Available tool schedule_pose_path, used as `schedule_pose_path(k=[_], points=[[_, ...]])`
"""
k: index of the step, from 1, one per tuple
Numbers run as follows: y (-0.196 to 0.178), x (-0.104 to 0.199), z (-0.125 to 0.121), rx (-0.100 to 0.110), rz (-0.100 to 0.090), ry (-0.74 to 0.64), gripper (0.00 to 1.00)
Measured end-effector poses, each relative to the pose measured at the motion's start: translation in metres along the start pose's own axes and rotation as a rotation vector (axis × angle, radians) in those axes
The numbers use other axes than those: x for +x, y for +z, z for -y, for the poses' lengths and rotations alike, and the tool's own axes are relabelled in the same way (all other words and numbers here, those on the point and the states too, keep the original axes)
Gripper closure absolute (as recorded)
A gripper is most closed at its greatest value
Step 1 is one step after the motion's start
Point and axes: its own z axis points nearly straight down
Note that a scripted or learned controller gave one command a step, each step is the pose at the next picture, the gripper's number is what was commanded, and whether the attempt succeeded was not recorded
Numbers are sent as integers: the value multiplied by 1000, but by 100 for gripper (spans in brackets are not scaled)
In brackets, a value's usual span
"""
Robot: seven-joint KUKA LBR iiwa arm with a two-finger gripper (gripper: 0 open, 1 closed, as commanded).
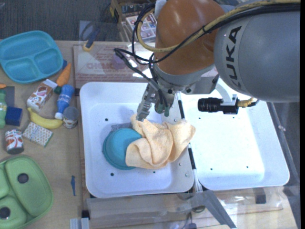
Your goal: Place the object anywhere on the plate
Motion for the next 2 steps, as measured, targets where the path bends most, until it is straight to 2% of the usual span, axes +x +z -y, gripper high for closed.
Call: schedule_pose_path(k=[1,2], points=[[36,16,-28,1,-4,-276,100],[-28,-20,22,-2,4,-567,100]])
